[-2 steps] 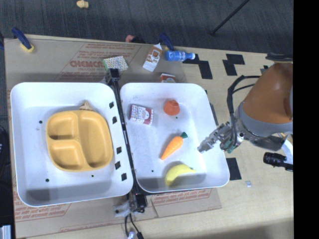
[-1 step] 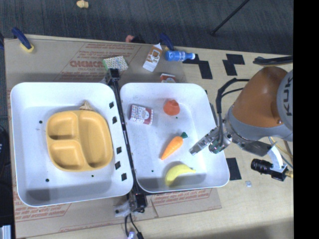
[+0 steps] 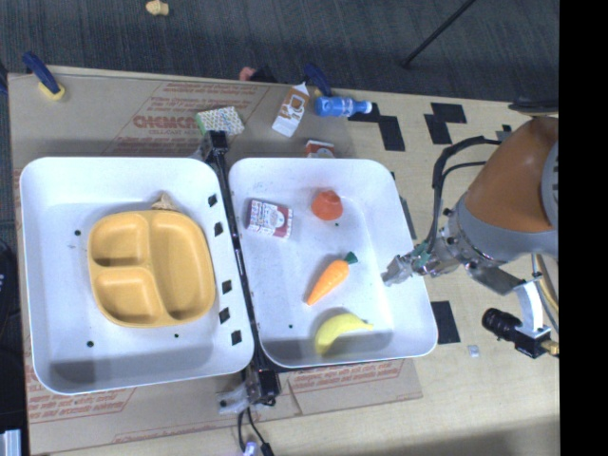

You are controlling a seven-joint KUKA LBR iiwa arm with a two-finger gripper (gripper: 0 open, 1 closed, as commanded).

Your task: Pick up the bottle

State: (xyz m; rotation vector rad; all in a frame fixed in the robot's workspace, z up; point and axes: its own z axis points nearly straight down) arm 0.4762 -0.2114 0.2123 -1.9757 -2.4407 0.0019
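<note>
The bottle is small and blue with a pale cap end. It lies on its side on the bench behind the right bin, outside both bins. My gripper hangs over the right rim of that bin, level with the carrot, far in front of the bottle. Nothing shows in the gripper.
The right bin also holds a red-and-white carton, a round orange-red piece and a banana. A yellow divided plate fills the left bin. Small cartons and a packet lie near the bottle.
</note>
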